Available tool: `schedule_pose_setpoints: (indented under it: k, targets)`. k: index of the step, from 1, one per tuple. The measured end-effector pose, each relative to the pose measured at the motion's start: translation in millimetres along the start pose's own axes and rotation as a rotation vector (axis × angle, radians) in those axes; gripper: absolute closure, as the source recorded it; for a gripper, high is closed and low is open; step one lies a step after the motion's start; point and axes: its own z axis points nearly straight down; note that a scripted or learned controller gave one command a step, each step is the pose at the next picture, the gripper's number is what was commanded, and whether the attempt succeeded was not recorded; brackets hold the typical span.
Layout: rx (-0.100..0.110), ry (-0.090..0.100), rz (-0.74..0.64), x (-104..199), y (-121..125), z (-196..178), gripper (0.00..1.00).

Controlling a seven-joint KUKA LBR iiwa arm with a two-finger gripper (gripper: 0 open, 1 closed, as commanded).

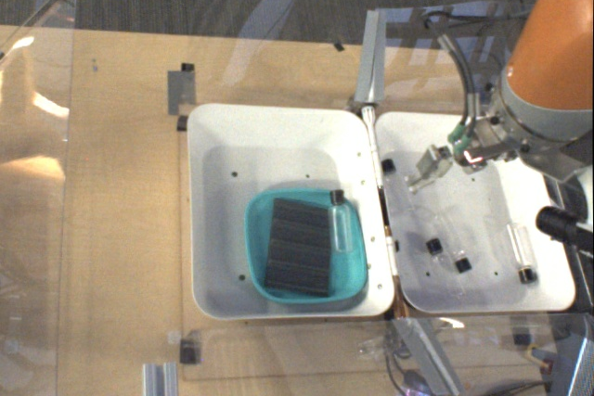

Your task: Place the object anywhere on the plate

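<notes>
Two bins: a pair of shallow white plastic bins sit side by side on the light wooden worktop (102, 227), the left bin (209, 199) and the right bin (492, 287) meeting at a narrow seam.
Plate: a teal rounded-square plate (258, 227) lies in the lower half of the left bin, near its front wall.
Items on the plate: a dark grey ribbed rectangular block (299, 246) lies across the middle of the plate, slightly tilted; a clear plastic bottle with a small black cap (342, 225) lies just beside the block's right edge, cap pointing to the far side.
Right bin contents: a clear cylindrical tube with a dark end (521, 250) lies near the right wall; two small black cube-like pieces (433, 246) (462, 264) rest apart on the bin floor.
Arm: the grey arm with its orange band (557, 32) reaches in from the right, above the right bin.
End effector: the metallic end effector (429, 170) hangs over the upper left part of the right bin, pointing down and left; whether its fingers are parted, and whether anything is gripped, I cannot tell.
</notes>
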Motion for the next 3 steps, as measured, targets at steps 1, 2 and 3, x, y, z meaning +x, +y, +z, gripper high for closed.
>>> schedule_pose_setpoints:
  k: [1, 2, 3]
  targets:
    - [-0.008, -0.004, -0.007, 1, 3, -11, 1.00]
    - [0.007, 0.004, -0.108, 19, 3, 133, 1.00]
    - [0.007, 0.003, -0.108, 19, 3, 132, 0.00]
